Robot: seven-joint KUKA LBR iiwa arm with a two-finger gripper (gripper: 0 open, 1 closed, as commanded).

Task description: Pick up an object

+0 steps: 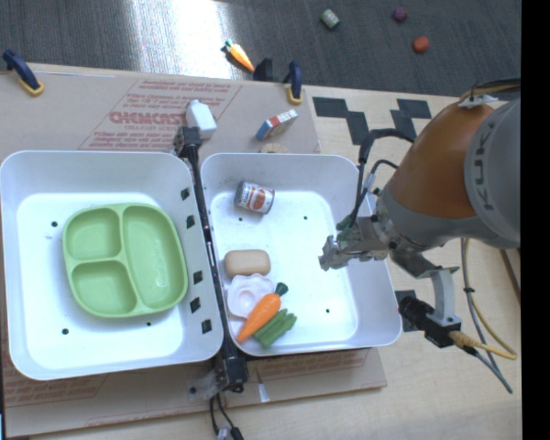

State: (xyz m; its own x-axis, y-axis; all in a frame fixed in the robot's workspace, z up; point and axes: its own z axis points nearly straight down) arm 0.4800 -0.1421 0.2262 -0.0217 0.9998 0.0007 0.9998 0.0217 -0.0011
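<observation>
Positioned at the right of the frame, over the right side of the right bin point(371, 333), the gripper point(335, 253) was seen low above the white floor, with nothing visible between its parts; whether it was apart or together could not be told from this view. It was carried by the grey arm point(458, 186), whose orange band filled the upper right of the frame.

Several objects were seen in the right bin. A toy carrot point(260, 316) was laid in the lower left part of that bin, its long axis running diagonally, with the orange tip pointed toward the lower left and the green top toward the upper right. Just beside it, a green pod-like piece point(277, 328) was laid along the same diagonal. A pale, flat, flower-like piece point(248, 293) was touched by the carrot, and a tan bread-like piece point(247, 263) was set just above it. A small tin can point(254, 197) was laid on its side near the upper edge of the bin, well apart from the gripper.

A green divided plate point(124, 258) was held in the left bin point(18, 177)
</observation>
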